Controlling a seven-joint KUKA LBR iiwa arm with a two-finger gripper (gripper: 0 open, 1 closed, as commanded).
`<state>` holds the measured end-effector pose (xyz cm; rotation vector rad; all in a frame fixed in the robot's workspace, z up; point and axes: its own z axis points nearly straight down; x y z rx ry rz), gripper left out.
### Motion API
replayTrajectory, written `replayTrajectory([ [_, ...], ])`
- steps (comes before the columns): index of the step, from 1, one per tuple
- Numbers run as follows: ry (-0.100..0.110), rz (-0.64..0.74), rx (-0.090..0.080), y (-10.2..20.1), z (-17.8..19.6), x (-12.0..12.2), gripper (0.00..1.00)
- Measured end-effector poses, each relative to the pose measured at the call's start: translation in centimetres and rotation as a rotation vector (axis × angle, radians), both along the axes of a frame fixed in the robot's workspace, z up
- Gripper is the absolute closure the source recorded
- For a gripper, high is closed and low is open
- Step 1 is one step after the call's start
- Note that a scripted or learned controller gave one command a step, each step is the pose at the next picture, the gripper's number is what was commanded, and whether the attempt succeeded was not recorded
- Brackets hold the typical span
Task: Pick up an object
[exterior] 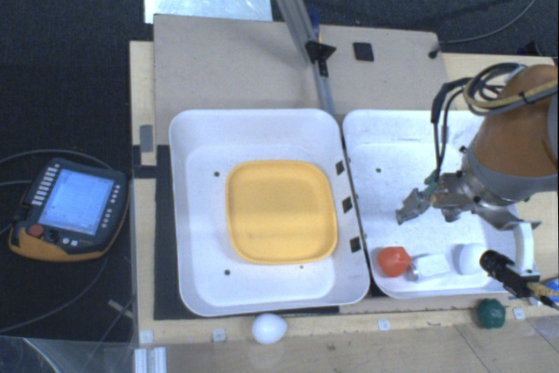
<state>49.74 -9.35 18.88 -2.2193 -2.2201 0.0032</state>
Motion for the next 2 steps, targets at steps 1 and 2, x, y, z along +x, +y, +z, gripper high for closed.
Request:
replayTrajectory([
  [1,0.000,0.000,0.000,1.0,-4.9,0.1,0.00],
  [2,-0.001,-0.001,0.000,1.0,-10.0,0.0,0.00],
])
